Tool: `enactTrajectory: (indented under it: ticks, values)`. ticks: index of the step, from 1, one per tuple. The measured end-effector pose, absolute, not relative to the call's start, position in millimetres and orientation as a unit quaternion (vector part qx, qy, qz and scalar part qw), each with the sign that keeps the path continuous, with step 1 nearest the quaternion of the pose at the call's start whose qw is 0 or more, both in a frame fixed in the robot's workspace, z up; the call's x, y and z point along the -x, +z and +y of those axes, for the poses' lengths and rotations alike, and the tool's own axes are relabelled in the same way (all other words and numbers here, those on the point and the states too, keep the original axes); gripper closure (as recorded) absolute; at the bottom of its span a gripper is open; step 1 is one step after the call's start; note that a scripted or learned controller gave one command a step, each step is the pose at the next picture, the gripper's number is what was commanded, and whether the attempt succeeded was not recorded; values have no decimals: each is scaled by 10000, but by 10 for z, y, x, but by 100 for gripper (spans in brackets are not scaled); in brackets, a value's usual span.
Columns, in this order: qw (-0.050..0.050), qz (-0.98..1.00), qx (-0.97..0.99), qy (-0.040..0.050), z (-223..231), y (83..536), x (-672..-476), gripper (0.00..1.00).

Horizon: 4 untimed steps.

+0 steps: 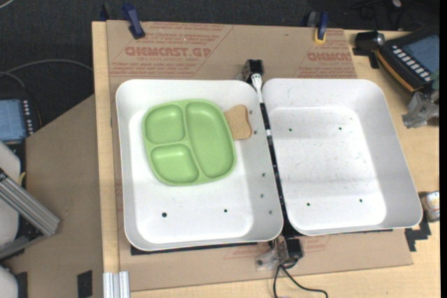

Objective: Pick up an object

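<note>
Broadly, the left bin (140,220) holds both candidates. Inside it, toward its upper half, lies a green tray (188,142) with three compartments: likely light, stiff, smooth plastic, best pinched at its raised rim. Touching the tray's right edge sits a tan sponge (239,122), probably soft and light, easy to squeeze across its narrow width. The claw's state I cannot tell.

Green divided plate (188,142) in left bin (140,220), tan sponge (239,122) touching its right edge
</note>
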<state>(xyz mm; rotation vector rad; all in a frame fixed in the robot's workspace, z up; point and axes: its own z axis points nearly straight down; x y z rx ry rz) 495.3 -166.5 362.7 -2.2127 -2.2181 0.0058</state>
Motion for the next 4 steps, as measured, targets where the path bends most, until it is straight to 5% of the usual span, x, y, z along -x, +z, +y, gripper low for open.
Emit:
enactTrajectory:
  ticks: [1,2,3,4]
  values:
    - [-39,-7063,7079,-3,-2235,3831,-5152,100]
    - [-95,-7077,7064,-35,-2239,5153,-5344,100]
    - [37,-7063,7079,16,-2057,4437,-4764,100]
    - [53,-7080,7062,21,-1739,3451,-4787,100]
